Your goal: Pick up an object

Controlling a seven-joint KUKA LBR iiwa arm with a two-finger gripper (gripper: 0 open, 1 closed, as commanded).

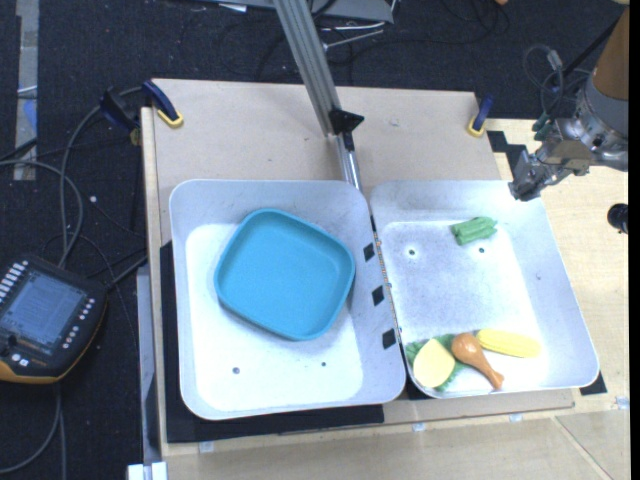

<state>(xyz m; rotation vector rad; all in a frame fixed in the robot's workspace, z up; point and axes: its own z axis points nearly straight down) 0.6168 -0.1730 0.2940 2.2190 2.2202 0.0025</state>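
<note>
Camera view, fixed above the bench, shows two white bins side by side: the left bin (pixel 200 388) and the right bin (pixel 560 298). The gripper (pixel 525 186) hangs above the far right corner of the right bin, outside its rim, well apart from every object. Whether its jaws stand open or closed cannot be told at this angle; nothing is visible between them.

Candidate objects, right bin: four in total. One green piece (pixel 472 230) lies alone near the far wall. Three more cluster at the near wall: one yellow piece (pixel 510 344), one orange spoon-shaped piece (pixel 476 356), and one yellow-and-green piece (pixel 434 364) in the near left corner. The orange piece touches both neighbours.

Left bin: one blue plate (pixel 285 273), square with rounded corners, lying flat.

Handling assessment (a judgement from appearance): the small pieces look like light, stiff plastic toys with smooth, possibly slippery surfaces. The green piece is the easiest target, since clear floor surrounds it; close the jaws across its narrow width. The clustered pieces risk a double contact. The plate is wide and low; only its rim offers a hold.
</note>
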